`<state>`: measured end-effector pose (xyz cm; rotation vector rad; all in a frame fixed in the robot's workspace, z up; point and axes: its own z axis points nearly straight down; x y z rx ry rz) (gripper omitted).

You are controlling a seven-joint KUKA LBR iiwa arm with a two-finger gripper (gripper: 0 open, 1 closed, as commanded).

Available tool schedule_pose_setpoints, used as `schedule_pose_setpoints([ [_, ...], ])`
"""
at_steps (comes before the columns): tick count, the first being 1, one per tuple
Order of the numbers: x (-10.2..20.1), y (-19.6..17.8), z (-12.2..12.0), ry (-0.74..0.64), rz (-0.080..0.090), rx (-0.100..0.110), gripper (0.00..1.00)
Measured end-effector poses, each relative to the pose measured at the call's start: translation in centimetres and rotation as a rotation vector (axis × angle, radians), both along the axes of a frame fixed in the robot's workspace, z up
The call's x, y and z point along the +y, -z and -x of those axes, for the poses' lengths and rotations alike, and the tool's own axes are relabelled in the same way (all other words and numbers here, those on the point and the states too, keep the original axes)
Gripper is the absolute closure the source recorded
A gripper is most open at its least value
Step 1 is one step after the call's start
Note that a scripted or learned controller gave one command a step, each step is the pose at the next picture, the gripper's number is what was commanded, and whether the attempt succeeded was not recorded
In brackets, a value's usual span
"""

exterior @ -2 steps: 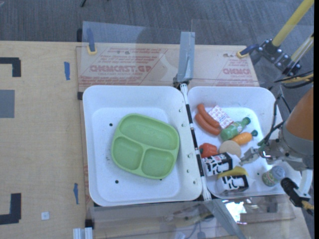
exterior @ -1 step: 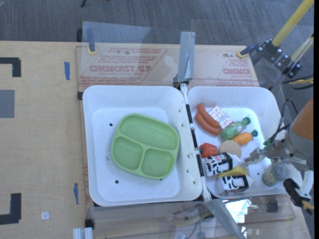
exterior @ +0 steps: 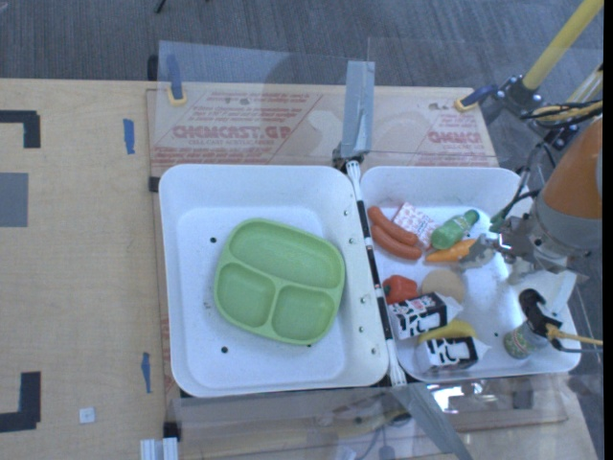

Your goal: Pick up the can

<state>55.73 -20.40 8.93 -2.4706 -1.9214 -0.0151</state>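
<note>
Counter (exterior: 67, 257): pale wood, black square marks and blue tape strips along the left part; carries two shallow white bins side by side.
Left bin (exterior: 192, 353): white, holds one green divided plate (exterior: 279, 281), three compartments, lying flat near the middle, slightly turned.
Far boards (exterior: 249, 127): brownish panels with red lettering, lying flat behind both bins; a grey upright post (exterior: 358, 103) between them.
Right bin (exterior: 431, 180): white, crowded with small things.
Sausages (exterior: 395, 234): two red-orange links, lying side by side at the far left of the right bin.
Red-and-white packet (exterior: 415, 219): just right of the sausages, touching them.
Green bottle (exterior: 453, 228): lying on its side, right of the packet.
Carrot (exterior: 450, 252): orange, just near of the green bottle.
Red piece (exterior: 399, 287): small, near of the sausages, by the left wall.
Tan round piece (exterior: 443, 285): right of the red piece.
Black-and-white cartons (exterior: 418, 316): two, one nearer than the other, a yellow banana (exterior: 448, 332) lying between them.
Can (exterior: 520, 343): small, greenish-grey top, standing in the near right corner of the right bin, apart from the cartons.
Pincer (exterior: 490, 244): at the end of the grey and orange arm (exterior: 575, 185), over the right side of the right bin, close to the carrot tip, far of the can and not touching it; opening cannot be told, nothing seen held.
</note>
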Motion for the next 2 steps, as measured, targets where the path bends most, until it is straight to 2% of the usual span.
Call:
schedule_pose_setpoints([
  [1, 1.7, 0.6, -10.3, -0.037, 0.011, 0.027, 0.00],
  [2, 0.4, 0.2, -2.9, -0.009, 0.007, 0.000, 0.00],
])
